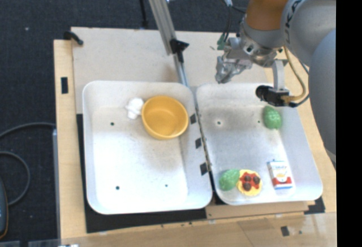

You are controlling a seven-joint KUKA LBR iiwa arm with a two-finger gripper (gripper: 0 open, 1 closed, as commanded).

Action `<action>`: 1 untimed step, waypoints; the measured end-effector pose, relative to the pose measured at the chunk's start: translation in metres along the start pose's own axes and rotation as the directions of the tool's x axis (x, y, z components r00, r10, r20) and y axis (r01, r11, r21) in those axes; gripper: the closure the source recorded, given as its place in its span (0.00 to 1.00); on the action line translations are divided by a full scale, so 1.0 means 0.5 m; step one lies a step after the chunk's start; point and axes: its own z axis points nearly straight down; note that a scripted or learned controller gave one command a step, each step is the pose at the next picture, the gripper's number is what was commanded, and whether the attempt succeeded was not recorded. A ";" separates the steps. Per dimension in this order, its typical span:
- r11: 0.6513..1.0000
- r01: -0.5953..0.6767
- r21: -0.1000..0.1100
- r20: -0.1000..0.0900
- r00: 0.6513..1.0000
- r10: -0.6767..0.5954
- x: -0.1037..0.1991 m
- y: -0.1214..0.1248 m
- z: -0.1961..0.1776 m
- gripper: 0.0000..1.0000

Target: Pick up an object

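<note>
gripper (225, 75) poised above right bin (249, 127) rim

The left bin (102, 150) and right bin (249, 133) are white, each speckled grey across the floor. A yellow-orange bowl (164, 117) sits beside a small white lump (134, 107). In the right bin lie a green ball (272, 118), a darker green leafy piece (229, 179), a yellow disc dotted red (250, 182), and a white carton with red and blue print (280, 175). The table (113, 56) is pale tan.
</note>
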 end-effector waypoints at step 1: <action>1.000 0.005 0.000 -0.002 1.000 -0.005 0.121 -0.002 -0.008 1.00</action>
